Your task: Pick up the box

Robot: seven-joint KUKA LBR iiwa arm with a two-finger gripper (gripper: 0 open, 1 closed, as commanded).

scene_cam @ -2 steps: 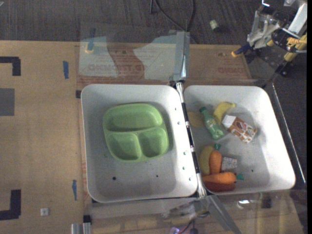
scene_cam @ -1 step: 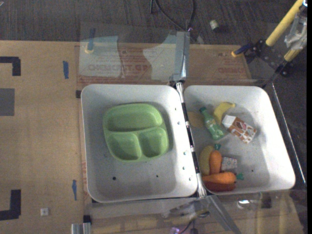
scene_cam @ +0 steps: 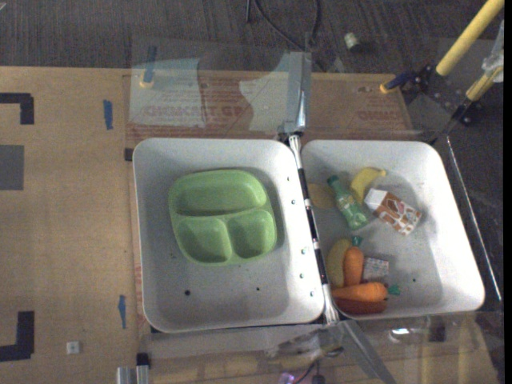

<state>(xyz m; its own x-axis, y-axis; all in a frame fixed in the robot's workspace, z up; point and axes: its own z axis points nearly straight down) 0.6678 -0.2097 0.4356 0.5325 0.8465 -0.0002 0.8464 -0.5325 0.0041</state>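
From above the bench, 2 white bins sit side by side. The left bin [scene_cam: 160, 294] holds a green divided plate [scene_cam: 223, 216] with 3 compartments. In the right bin [scene_cam: 448, 254], the box [scene_cam: 393, 211] lies tilted near the middle, just right of a green bottle [scene_cam: 346, 202] and a yellow banana [scene_cam: 366, 181]. Nearer, 2 carrots [scene_cam: 358, 282] lie beside a small carton [scene_cam: 376, 269]. The gripper's state I cannot tell.
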